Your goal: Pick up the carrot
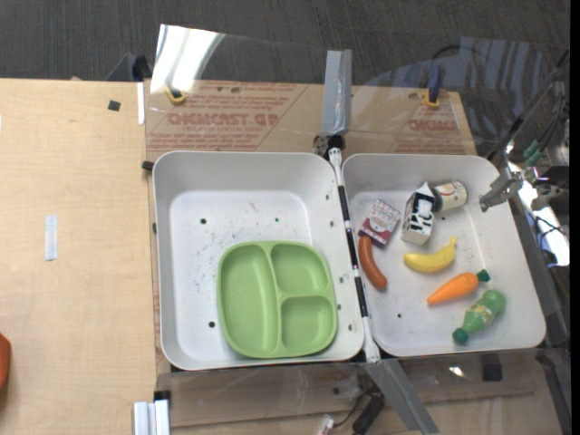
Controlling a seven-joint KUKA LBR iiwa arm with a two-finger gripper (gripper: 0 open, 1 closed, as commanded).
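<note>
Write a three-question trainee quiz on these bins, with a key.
1. True or false: the carrot lies in the same bin as the green plate.
2. Which item lies nearest the carrot? A) hot dog B) green bottle C) can
3. Fill in: the banana lies just above the ____ in the camera view.

Key:
1. False. The carrot is in the right bin, the plate in the left bin.
2. B
3. carrot
</note>
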